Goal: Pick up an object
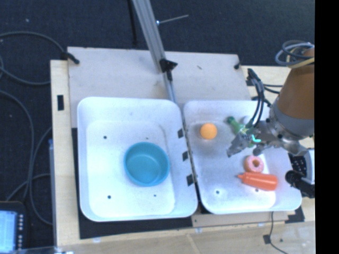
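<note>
The right white bin (212, 202) holds an orange ball (208, 131), a pink ring (254, 164), an orange carrot-shaped toy (258, 181) and a small green piece (233, 122). My gripper (243, 151) hangs over the middle of this bin, right of the ball and just above-left of the pink ring. Its two fingers are spread apart, one fingertip (231, 153) pointing left and down, with nothing between them. The green piece lies just behind the wrist and is partly hidden by it.
The left white bin (90, 115) holds a blue bowl (146, 164) near its middle. A grey metal pole (151, 30) slants down to the wall between the bins. Cables hang off the arm at the right.
</note>
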You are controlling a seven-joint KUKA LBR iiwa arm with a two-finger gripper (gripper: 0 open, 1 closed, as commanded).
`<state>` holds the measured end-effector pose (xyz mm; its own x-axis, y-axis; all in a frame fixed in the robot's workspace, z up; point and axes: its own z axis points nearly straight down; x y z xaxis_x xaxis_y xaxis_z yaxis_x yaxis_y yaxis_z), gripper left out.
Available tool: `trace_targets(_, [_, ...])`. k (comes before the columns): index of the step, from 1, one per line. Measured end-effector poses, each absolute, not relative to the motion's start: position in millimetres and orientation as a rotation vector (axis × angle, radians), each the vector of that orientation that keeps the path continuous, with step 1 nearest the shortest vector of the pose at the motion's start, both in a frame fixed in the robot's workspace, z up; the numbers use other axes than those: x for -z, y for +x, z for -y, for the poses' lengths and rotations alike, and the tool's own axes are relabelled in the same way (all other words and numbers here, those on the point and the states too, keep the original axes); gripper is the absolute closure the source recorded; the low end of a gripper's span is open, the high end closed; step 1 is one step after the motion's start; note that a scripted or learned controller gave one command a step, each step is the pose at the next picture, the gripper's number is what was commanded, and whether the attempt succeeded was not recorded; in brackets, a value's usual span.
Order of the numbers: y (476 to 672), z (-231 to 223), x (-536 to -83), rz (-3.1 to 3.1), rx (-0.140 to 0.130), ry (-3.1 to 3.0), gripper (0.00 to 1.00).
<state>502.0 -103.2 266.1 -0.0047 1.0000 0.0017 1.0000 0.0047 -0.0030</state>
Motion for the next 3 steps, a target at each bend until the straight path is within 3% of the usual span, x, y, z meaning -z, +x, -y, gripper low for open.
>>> trace_targets(1, [502.6, 103, -268, 2.226, 0.002, -2.215, 0.0])
trace_targets(2, [510.4, 102, -220, 2.217, -0.008, -2.22, 0.0])
trace_targets(3, [505.1, 105, -175, 2.217, -0.008, -2.219, 0.0])
